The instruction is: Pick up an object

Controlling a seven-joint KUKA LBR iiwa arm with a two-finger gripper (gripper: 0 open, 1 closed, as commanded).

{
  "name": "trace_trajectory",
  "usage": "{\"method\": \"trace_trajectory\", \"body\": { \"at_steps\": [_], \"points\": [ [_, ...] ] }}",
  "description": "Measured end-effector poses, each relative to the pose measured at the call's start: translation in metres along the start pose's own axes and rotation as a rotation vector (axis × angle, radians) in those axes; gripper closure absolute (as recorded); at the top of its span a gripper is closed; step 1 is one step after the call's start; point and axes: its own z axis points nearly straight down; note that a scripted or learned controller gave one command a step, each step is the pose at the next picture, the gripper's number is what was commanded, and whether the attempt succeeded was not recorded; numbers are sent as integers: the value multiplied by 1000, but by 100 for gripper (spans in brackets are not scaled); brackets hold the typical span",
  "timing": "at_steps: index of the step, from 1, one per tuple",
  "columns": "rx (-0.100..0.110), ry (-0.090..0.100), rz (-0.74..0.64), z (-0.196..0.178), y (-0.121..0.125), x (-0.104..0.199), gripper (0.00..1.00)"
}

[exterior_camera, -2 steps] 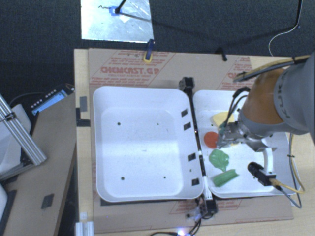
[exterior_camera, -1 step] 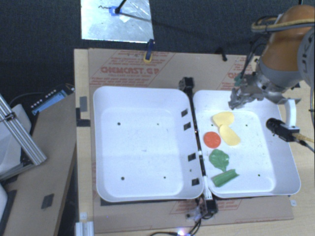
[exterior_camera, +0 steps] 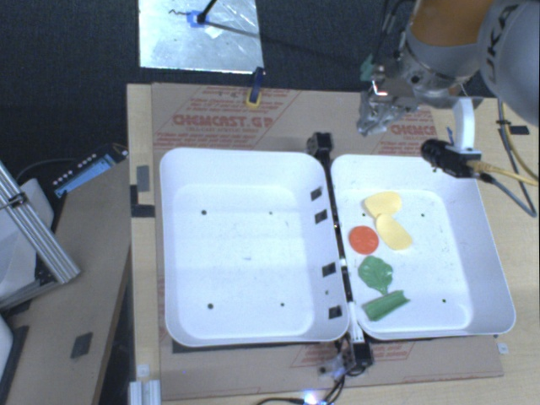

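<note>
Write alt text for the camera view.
The gripper hangs above the far edge of the right bin, which holds two yellow pieces, an orange disc and two green pieces. The left bin sits beside it.

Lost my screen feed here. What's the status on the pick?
Gripper up above the right bin's far edge, nothing between its fingers. Yellow, orange and green pieces untouched in that bin. Nothing in the way.
</note>
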Motion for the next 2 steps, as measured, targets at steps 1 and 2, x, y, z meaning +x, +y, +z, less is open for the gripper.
{"method": "trace_trajectory", "body": {
  "at_steps": [1, 2],
  "points": [
    [11, 2, 0, 8, -21, 80, 100],
    [10, 2, 0, -8, -35, 173, 100]
  ]
}}
